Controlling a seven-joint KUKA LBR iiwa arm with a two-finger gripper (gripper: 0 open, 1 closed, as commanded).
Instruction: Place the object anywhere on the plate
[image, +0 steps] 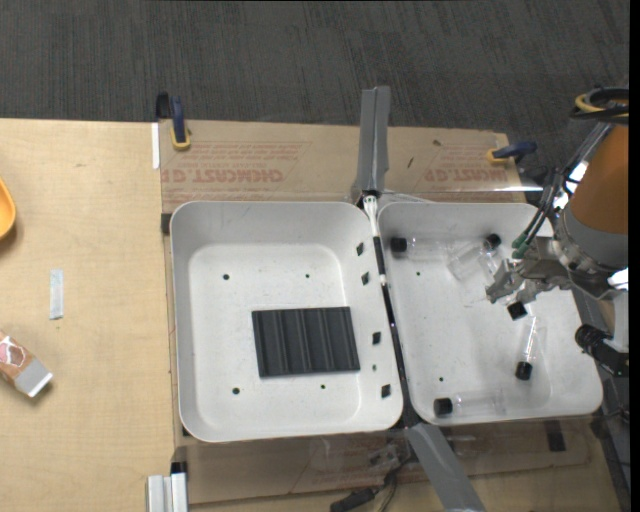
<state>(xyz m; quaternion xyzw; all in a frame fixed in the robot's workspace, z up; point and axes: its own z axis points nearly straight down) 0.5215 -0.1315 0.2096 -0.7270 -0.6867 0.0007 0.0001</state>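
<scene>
A dark ridged plate (305, 340) lies flat in the middle of the left bin (200, 230). Several clear tubes with black caps lie in the right bin (420, 330): one (527, 350) at the right, one (445, 406) by the front wall, and one (398, 244) at the back left. A fourth (478, 255) lies at the back middle. My gripper (508, 292) hangs over the right part of the right bin, just above the right-hand tube. A small black piece (516, 310) sits right under it; I cannot tell whether it is a cap or part of the gripper.
The arm's orange band (608, 190) and cables (545, 205) reach in over the right bin's back right corner. A grey divider post (374, 140) stands between the bins at the back. Small items (24, 365) lie on the wooden bench at left.
</scene>
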